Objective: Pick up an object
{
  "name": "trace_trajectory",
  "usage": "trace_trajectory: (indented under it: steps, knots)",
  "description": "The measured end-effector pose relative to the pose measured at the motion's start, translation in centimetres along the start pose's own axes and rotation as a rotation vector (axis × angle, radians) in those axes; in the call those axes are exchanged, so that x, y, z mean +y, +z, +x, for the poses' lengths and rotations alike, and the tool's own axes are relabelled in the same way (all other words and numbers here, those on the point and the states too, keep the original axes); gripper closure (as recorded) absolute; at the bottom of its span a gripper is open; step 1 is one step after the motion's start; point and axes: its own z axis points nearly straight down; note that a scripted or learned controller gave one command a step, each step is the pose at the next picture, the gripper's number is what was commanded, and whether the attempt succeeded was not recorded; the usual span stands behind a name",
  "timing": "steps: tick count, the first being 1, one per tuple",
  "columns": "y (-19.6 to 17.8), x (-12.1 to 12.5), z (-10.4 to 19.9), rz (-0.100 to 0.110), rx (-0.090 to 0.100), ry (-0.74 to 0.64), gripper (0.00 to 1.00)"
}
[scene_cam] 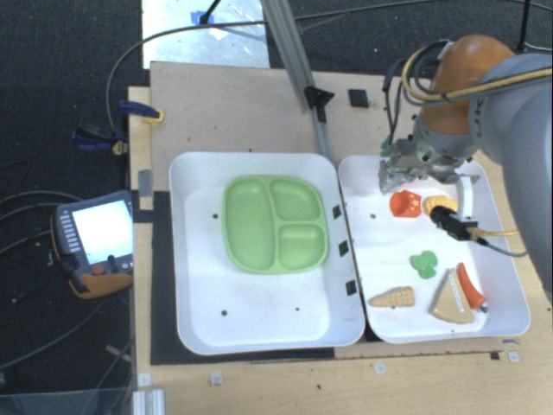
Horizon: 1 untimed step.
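Orange toy piece just below the jaws in the right bin, yellow piece beside it, jaw spread impossible to tell

Small orange toy flat in right bin's upper part

A green divided plate is lying in the left bin, near its middle. Beyond the bins, a grey metal pole is slanting across the brown board. A blue and yellow clamp is gripping the board's left edge. On the dark floor at the left, a handheld screen is glowing among black cables.
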Motion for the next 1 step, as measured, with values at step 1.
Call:
trace_trajectory:
  steps: [1]
  knots:
    - [-4.69, -0.76, 0.24, 0.002, 0.001, 0.001, 1.00]
